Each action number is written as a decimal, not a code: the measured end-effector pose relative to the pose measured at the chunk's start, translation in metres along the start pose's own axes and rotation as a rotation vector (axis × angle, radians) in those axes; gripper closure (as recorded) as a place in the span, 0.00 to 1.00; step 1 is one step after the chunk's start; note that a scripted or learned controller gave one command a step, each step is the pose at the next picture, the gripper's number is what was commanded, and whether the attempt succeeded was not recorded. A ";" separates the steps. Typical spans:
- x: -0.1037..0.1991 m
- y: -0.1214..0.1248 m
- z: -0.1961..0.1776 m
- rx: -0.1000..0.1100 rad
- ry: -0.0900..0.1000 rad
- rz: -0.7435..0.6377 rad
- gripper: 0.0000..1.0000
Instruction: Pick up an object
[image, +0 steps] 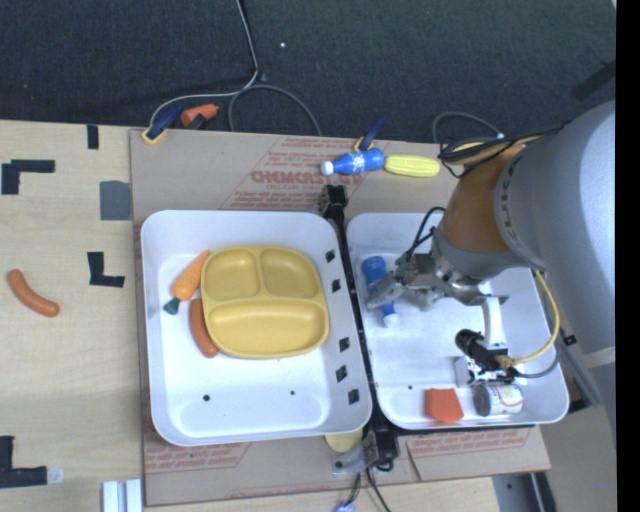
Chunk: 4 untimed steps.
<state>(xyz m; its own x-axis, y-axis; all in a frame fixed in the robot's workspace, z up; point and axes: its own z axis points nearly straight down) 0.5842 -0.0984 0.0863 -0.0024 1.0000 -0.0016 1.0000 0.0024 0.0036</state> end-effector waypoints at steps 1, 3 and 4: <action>-0.001 -0.001 -0.011 -0.003 -0.002 0.001 1.00; -0.026 -0.065 -0.001 0.000 0.004 0.000 0.00; 0.004 0.069 -0.038 -0.008 0.001 -0.005 0.00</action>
<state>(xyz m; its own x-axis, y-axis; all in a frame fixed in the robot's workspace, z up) 0.6535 -0.0939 0.1250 -0.0075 1.0000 -0.0005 0.9999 0.0075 0.0117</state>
